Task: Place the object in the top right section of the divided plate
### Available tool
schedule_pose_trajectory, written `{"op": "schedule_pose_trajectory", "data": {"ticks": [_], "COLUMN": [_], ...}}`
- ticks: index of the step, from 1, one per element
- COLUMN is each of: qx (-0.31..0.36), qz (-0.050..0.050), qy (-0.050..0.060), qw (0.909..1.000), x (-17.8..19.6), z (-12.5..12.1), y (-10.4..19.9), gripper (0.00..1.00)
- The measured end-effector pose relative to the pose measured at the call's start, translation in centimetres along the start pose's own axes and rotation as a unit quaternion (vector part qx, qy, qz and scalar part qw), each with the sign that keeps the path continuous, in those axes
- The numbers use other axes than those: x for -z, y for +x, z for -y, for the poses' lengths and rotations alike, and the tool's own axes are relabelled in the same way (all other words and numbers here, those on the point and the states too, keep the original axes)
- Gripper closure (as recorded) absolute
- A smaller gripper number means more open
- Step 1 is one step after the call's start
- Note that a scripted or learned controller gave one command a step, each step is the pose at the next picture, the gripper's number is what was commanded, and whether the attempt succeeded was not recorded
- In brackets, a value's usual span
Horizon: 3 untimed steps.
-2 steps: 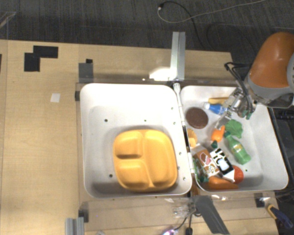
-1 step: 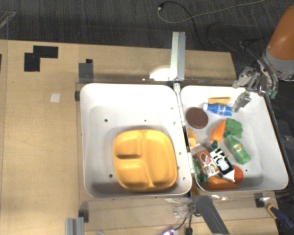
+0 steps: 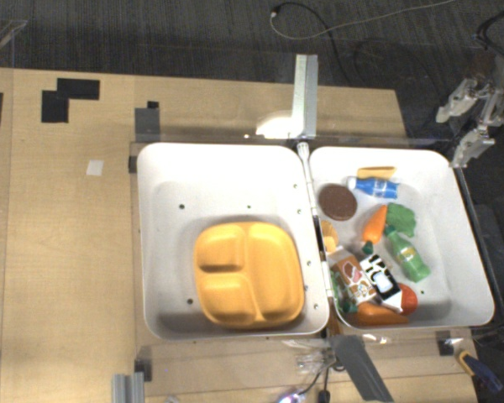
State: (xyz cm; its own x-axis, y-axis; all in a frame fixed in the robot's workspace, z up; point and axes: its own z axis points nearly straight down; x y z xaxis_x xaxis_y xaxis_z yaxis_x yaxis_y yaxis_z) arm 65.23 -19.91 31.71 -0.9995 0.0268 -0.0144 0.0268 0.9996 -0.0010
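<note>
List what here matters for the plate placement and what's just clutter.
Job:
- yellow divided plate, left bin
- toy food in right bin: carrot, brown disc, blue bottle, green pieces
- gripper

Clutter:
- cable
- black floor marks

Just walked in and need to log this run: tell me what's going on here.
Nothing is being handled yet. The hand is parked off the far right corner of the right bin, above none of the items. A yellow plate lies in the left bin, its sections bare. The right bin holds a pile of toy food: a brown disc, a blue bottle, a carrot, green pieces and more. No object has been picked or placed so far.
</note>
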Motion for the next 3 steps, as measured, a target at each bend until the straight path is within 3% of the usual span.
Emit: {"op": "schedule_pose_trajectory", "data": {"ticks": [1, 2, 3], "qx": [0.223, 0.221, 0.180], "qz": [0.000, 0.000, -0.001], "qy": [0.000, 0.000, -0.001], "qw": [0.9748, 0.9752, 0.9836], "x": [9.0, 11.8, 12.1], "z": [0.6, 0.2, 0.1], "y": [1.0, -0.3, 2.6], "gripper": [0.00, 0.00, 0.00]}}
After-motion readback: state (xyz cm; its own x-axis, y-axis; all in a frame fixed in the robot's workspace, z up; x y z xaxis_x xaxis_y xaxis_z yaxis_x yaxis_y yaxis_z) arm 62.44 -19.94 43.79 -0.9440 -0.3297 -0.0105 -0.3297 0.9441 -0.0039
